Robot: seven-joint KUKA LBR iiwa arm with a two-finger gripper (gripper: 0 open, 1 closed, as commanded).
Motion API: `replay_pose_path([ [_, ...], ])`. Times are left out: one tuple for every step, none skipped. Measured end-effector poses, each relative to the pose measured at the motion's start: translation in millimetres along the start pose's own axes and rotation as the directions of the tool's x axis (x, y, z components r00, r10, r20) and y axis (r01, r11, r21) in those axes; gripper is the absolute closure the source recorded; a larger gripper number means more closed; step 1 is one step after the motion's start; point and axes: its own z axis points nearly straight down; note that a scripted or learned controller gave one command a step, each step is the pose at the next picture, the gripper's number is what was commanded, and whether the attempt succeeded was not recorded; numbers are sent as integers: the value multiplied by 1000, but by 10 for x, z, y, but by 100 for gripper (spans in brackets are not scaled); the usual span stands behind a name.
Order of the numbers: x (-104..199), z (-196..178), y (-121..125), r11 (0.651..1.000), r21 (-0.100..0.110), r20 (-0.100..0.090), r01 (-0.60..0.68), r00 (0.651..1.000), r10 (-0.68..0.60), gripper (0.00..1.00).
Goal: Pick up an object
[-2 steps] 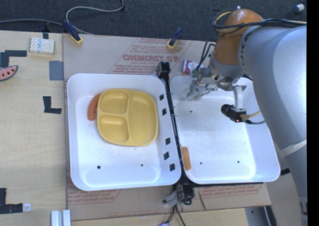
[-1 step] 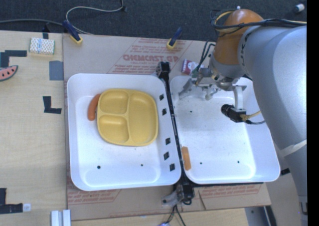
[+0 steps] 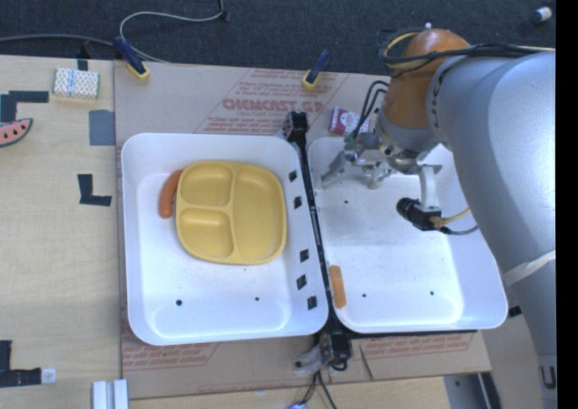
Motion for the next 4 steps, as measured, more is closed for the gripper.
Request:
replay_pose_path([
  [4,-104,5,1000,-2,1,1,1000,-1,100],
  [3,-104,5,1000,-2,1,1,1000,-1,0],
  [11,-198,5,1000,-1,0,2,1000,-2,100],
  [11,-196,4,1000,-1,0,2,1000,-2,0],
])
